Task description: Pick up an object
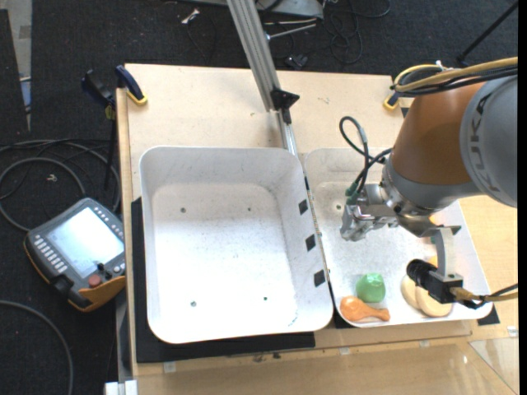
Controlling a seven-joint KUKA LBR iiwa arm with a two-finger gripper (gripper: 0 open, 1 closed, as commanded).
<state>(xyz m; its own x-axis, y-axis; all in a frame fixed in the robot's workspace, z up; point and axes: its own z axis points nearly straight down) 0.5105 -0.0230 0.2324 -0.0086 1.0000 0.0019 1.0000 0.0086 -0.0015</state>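
Note:
My gripper hangs over the middle of the right bin, pointing down, with the grey and orange arm reaching in from the right. A green rounded object lies near the bin's front edge, below the gripper and apart from it. Just in front of it lies an orange, pear-shaped object. A pale cream object sits in the front right corner, partly covered by robot parts. Nothing shows between the gripper's tips.
The left bin stands beside the right one, their walls touching in the middle. A slanted metal pole rises behind the bins. A teach pendant lies on the floor to the left.

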